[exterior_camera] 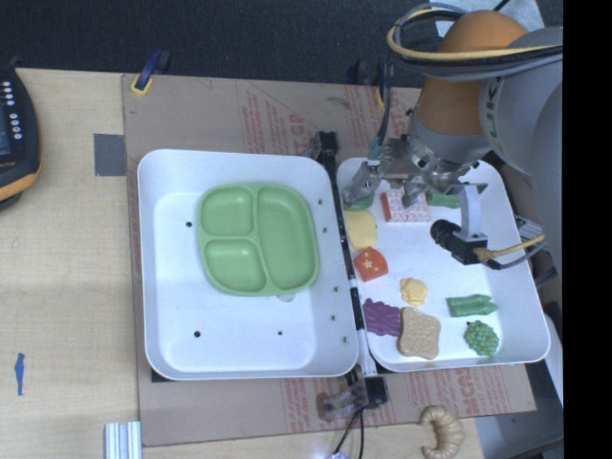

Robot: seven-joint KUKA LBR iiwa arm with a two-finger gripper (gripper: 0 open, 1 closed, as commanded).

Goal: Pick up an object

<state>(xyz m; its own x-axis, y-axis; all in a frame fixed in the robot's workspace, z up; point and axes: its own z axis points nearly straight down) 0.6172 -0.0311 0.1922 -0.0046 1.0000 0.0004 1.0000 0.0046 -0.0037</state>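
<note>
Pick not done yet, by the look of it. Gripper (387,187) is low over the far-left corner of the right bin (516,347), arm coming in from the right w/ orange band above the wrist. Nothing visibly between the fingers; whether they're parted or closed, can't tell from this angle, the wrist body hides too much.

Likely target: whatever lies right under the gripper, i.e. a red-and-white flat piece (402,208) and a pale yellow item (360,228) just beside it. Can't say which is meant. Both sit on the bin floor, not lifted.

Other candidates, all in right bin, resting flat: red piece (371,264), small yellow bit (413,291), purple bunch (382,317), tan bread-like slice (419,334), green pod shape (470,305), green knobbly clump (482,338). Look like small toy foods; prob. light, rigid.

Left bin (167,352) holds a green divided plate (258,239), three compartments.

Left to do: close on one item, lift clear.
</note>
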